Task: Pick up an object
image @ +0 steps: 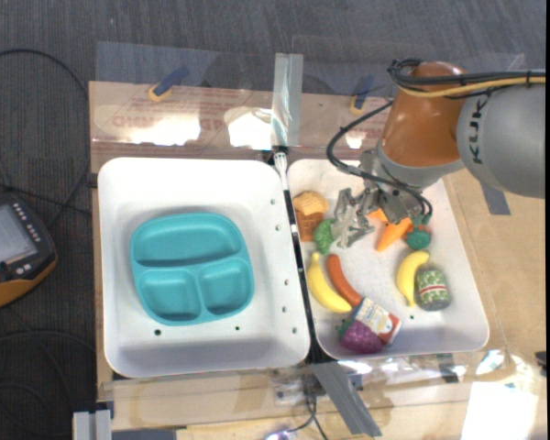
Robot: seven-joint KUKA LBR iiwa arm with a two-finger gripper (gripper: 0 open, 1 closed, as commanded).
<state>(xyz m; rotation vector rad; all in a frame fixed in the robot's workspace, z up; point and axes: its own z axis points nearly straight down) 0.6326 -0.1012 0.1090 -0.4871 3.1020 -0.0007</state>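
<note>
Crowding is threatening this pick: my claw (353, 218) is hanging over the right bin (467, 319), prongs seemingly apart and clamping nothing, though the slant is blurring them. The carrot (391, 234) is lying just right of me, the broccoli (324, 236) just left; descending, I am risking a nudge.

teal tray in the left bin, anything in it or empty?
Empty. All three compartments of the teal tray show bare teal; the toy food lies in the right bin.
</note>
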